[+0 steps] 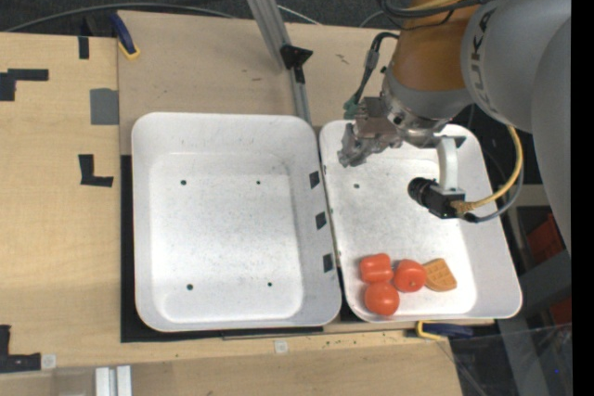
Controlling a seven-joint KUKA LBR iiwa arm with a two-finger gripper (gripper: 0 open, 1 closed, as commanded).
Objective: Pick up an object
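3 red tomatoes (382, 281) and an orange piece (440, 275) cluster at the right bin's (483, 199) near edge. Arm (436, 23) hangs over that bin's far-left corner, its jaws (353, 153) well apart from the cluster, which lies nearward and slightly right. Whether the jaws are apart or together I cannot tell. Left bin (223, 209) holds nothing.

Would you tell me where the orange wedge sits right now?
The orange wedge lies in the right bin, near its front edge, just right of three red tomatoes.
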